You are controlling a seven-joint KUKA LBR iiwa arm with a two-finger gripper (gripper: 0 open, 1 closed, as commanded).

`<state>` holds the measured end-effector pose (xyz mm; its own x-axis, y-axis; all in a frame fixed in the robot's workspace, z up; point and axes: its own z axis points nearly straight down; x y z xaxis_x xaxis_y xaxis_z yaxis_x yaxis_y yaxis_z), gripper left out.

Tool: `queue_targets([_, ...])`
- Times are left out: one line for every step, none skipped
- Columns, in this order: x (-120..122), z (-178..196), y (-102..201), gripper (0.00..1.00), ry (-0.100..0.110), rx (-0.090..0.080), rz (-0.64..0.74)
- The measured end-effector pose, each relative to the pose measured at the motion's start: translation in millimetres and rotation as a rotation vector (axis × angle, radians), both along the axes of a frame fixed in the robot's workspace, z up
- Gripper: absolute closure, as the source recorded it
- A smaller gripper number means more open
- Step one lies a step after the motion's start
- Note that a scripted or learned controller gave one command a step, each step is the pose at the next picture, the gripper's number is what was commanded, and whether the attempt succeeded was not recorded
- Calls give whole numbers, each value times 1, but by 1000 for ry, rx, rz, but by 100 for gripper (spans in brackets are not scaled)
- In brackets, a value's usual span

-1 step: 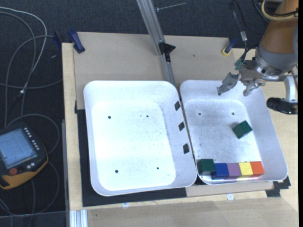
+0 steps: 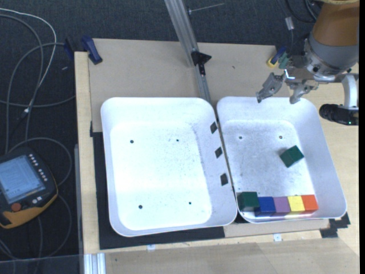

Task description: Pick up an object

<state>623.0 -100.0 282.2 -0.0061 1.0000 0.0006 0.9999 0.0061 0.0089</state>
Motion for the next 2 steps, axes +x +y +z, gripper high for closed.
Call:
queue_targets([-35,-30,-97,0,13,-3,-14])
queue_targets([-57,-146,-96,0,19,3,-7])
